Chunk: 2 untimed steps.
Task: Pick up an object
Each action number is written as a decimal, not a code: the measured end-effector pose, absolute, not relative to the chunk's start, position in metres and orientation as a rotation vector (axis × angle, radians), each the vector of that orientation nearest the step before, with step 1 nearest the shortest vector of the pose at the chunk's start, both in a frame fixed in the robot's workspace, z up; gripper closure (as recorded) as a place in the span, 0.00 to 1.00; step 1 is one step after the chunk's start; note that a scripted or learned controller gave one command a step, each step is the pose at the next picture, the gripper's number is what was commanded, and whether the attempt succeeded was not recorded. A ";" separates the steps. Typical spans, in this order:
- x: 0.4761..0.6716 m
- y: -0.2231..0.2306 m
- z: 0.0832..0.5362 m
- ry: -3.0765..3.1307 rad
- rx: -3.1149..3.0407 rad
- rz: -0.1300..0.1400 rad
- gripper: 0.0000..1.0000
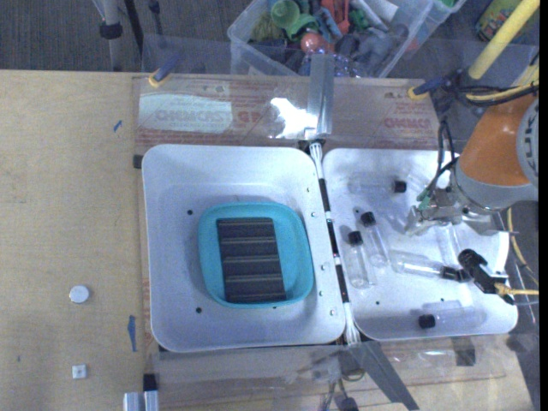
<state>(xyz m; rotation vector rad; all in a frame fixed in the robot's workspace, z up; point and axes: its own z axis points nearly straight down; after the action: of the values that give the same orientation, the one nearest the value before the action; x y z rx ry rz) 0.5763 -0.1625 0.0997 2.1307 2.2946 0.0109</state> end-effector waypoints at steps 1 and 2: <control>0.576 -0.162 0.100 2.295 2.130 0.011 0.00; 0.648 -0.213 0.088 2.339 2.107 0.016 0.00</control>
<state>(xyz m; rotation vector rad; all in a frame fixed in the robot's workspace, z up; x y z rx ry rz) 0.6479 -0.2134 0.0880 2.1067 2.3389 0.0157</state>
